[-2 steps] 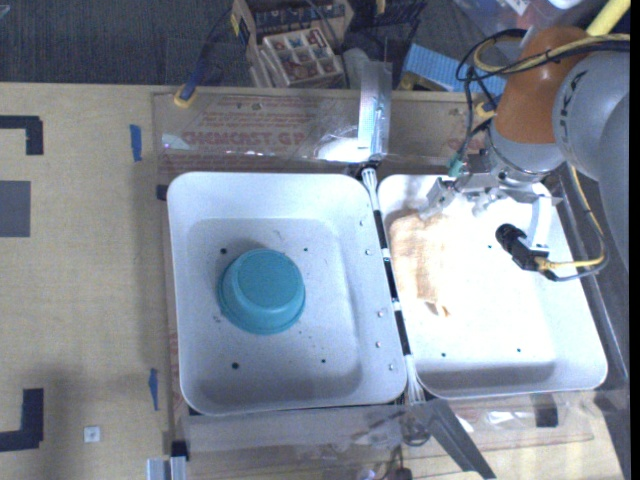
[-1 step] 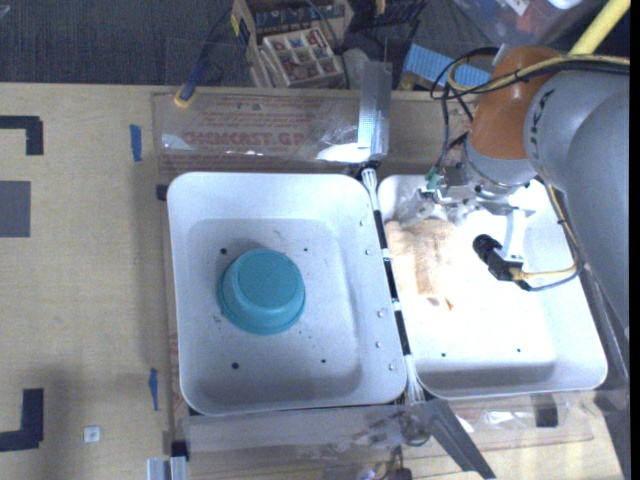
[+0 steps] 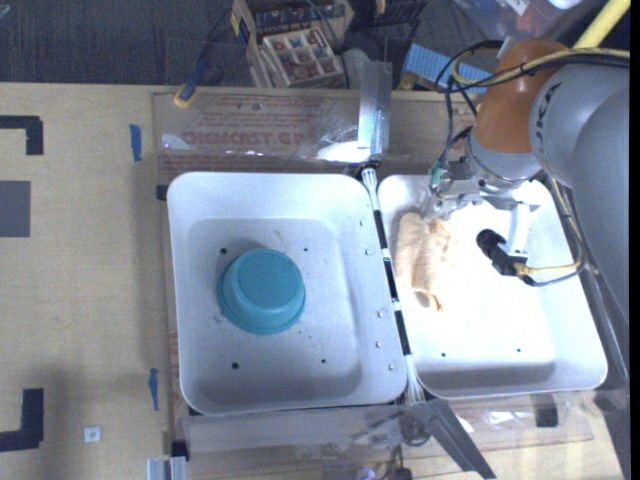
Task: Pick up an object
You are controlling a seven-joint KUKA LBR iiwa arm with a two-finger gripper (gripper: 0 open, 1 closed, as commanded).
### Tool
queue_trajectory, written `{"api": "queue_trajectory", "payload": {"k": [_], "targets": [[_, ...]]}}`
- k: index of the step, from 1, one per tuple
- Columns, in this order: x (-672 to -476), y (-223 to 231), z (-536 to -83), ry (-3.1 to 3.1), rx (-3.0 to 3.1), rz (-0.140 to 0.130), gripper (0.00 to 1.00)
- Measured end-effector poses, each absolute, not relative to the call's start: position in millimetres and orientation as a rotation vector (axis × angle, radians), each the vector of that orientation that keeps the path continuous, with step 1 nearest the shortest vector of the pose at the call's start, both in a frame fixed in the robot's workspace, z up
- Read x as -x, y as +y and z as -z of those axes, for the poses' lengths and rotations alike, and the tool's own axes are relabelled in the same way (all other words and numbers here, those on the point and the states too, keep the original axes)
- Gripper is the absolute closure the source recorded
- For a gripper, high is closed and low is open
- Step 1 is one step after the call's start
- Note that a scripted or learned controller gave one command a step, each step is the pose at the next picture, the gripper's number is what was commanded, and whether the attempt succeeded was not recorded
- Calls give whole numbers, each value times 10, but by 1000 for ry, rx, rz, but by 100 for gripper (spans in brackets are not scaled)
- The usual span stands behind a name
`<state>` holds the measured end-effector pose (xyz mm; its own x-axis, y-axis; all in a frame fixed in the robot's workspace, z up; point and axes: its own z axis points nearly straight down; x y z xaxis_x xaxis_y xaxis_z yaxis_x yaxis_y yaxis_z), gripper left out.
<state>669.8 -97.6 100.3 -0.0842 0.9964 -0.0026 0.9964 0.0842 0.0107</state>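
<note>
The thing I was after was a tan cloth (image 3: 420,258), lying crumpled in the right bin (image 3: 500,368) against its left wall, just beside the seam between the two bins. The jaws (image 3: 447,196) hung over the cloth's upper end, close to the bin's far left corner, and I could not tell from my screen whether they were wide, narrow or closed on any fabric; glare washed that spot out.

To do this step well, I judged that I should come straight down onto the thickest fold of the cloth, a little toward the bin's middle, so that the wall did not block one side of the closing. Soft fabric would bunch and slip, so a deep bite seemed better than a shallow pinch.

The wall and corner left little room on the left and far sides. The right bin offered bare floor to the right and toward the near rim. In the left bin (image 3: 200,218) sat a blue bowl (image 3: 262,290), upside down, well apart from the cloth. The table (image 3: 80,268) lay bare to the left.
</note>
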Motion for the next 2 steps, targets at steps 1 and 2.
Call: {"api": "queue_trajectory", "payload": {"k": [1,2], "targets": [[-6661,-561,-1866,2830,-1346,-4,100],[-6660,-566,-1866,2830,-1346,-4,0]]}}
